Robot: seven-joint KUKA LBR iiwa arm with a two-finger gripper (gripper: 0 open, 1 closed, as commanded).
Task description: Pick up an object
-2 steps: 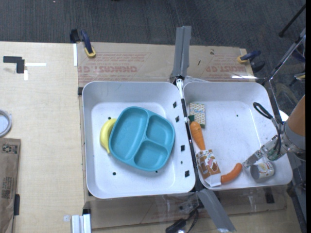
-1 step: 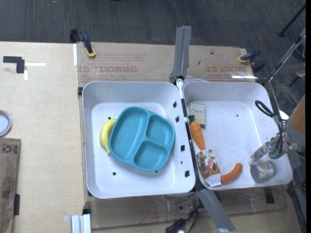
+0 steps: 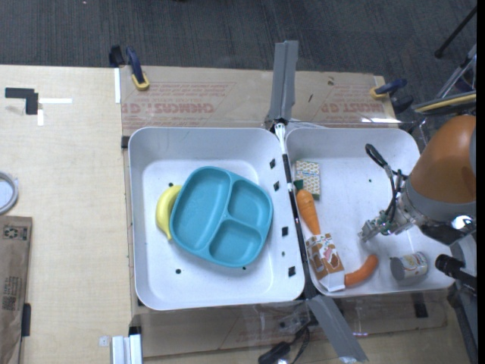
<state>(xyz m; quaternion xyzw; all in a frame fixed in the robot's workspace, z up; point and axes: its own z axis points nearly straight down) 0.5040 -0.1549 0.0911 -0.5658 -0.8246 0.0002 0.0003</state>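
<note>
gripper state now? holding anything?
Gripper: low over the right bin, fingers too small and cluttered to tell. Nothing visibly held.

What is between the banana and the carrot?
In the camera view, the blue divided plate lies between the banana and the carrot, along with the bins' adjoining walls.

A glossy blue plastic plate (image 3: 221,217) lies in a smooth white plastic bin (image 3: 144,203) on a matt wooden bench (image 3: 61,165).
</note>
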